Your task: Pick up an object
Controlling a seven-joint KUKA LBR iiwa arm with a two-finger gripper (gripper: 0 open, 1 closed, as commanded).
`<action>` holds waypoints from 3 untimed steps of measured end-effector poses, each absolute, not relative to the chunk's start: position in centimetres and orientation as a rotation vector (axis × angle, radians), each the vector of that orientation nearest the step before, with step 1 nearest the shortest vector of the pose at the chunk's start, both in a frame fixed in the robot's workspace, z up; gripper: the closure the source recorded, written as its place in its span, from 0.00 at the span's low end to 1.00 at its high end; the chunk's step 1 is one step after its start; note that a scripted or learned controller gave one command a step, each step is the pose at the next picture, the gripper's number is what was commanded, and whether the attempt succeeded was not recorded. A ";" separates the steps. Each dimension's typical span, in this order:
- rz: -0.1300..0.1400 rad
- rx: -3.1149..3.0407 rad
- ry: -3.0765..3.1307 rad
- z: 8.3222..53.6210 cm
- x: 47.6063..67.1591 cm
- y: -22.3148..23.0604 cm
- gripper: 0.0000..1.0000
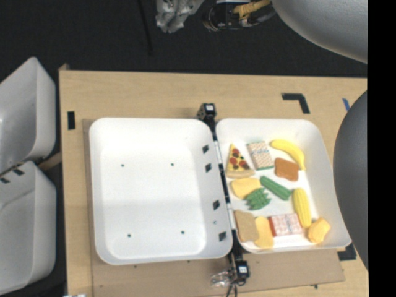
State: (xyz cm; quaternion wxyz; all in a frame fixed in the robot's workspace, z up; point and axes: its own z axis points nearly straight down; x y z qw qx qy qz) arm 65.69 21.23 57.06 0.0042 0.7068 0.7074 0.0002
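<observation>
Arm [322, 17] sits high at the top right, well clear of both bins. Gripper [176, 5] is up at the top edge over the dark background, nowhere near the objects. Can't tell its state, too blurred. Nothing visibly held.

All candidates are in the right bin [322, 138], packed tight:
- pizza slice [237, 160] against the divider, cracker [260, 154] just beside it
- banana [289, 151] at the back, brown piece [286, 169] touching it
- cucumber [275, 187] in the middle, green leafy bit [258, 198] next to it, cheese wedge [245, 186] on the left
- corn [301, 206] to the right, lemon [318, 231] in the near right corner
- toast [246, 226], yellow block [264, 234] and red-white pack [286, 225] along the near wall

Left bin [148, 187] isn't the target side.

Judged risks:
- Clutter: fingers likely land on two items at once, or wedge between neighbours and push instead of grab.
- Flat pieces (pizza, toast, cracker) offer little height, so the fingers would likely slip over them.
- Wall-huggers (lemon, toast, pizza) risk finger collision with the bin wall or divider.
- Rounded banana or corn may roll out if gripped off-centre.

Cucumber or corn across the short axis looks like the safest pick.
</observation>
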 end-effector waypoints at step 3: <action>0.006 2.205 2.210 60.1 65.9 20.9 1.00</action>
